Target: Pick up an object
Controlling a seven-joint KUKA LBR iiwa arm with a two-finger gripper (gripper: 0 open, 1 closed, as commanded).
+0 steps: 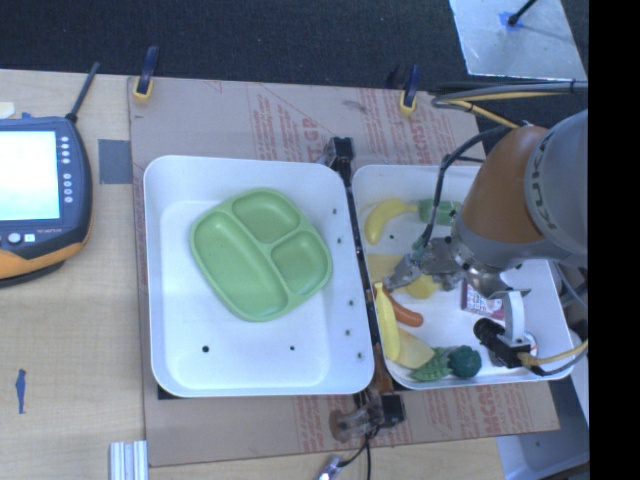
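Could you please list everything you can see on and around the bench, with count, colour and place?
left bin: 1, white, centre of the bench
plate: 1, green, three sections, in the left bin
right bin: 1, white, beside the left bin
bananas: 2, yellow, one at the right bin's back left, one along its left wall
carrot: 1, orange-red, right bin, beside the lower banana
broccoli: 1, green, right bin's front edge
other toys: count unclear, yellow and green, right bin, partly under the arm
pendant: 1, grey and orange with a screen, left on the bench
clamps: 2, blue and yellow, back edge of the board
arm: 1, grey with an orange band, over the right bin
hand: 1, dark, low among the toys
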